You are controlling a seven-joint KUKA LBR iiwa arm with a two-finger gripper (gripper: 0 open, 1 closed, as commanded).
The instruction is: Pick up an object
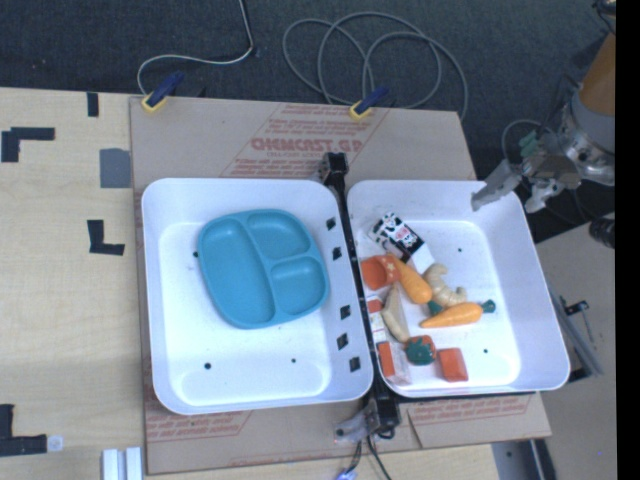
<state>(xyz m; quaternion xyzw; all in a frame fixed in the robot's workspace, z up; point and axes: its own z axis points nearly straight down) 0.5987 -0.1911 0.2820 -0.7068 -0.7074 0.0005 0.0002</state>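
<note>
I'm holding the gripper (510, 183) over the right bin's (535, 298) far right corner; its fingers are spreading apart, gripping nothing. Toy food, a carrot (452, 315) included, is lying clustered along that bin's left wall, awaiting my pick

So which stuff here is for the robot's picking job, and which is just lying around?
For the job: pincer; toy carrot; black-and-white toy cow; red block; right bin.
Just lying about: blue divided plate; looped cable; clamps.

Bench (60, 268) bears cardboard sheet (300, 143) under two bins (165, 298).
</note>
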